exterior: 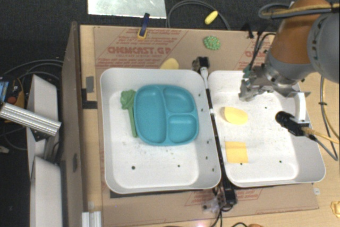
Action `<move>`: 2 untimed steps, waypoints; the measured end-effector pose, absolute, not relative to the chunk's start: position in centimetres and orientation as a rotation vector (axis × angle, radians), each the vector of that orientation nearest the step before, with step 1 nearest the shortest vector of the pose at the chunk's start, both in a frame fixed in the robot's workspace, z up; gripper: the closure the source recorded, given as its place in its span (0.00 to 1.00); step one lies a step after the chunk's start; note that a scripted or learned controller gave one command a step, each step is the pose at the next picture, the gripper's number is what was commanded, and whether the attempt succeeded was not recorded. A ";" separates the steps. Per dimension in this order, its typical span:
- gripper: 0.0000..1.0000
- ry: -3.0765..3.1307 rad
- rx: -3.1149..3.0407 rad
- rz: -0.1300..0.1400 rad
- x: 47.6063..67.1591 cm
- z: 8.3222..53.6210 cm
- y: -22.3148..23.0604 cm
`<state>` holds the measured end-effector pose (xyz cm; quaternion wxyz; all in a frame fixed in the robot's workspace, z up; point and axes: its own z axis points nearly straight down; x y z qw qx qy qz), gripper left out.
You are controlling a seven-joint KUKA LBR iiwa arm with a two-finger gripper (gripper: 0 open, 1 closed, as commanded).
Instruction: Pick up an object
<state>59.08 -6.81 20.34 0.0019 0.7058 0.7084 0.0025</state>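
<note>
Tool (249, 90) sits low over the back of the right bin (308, 167), and you cannot tell how wide it is. Your nearest thing is the round yellow piece (235, 115), just beside it toward the front. Center over it before you squeeze.

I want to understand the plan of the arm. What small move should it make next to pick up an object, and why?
Probably a short shift toward the bin's front-left, then down. The tool hangs over the back of the right bin, above bare floor. The nearest object, the yellow oval piece, lies just ahead of it, apart from the yellow square block.
</note>
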 end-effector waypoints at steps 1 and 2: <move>0.00 2.223 2.218 0.002 59.2 19.7 -6.9; 0.00 2.224 2.226 -0.007 57.6 11.9 -8.7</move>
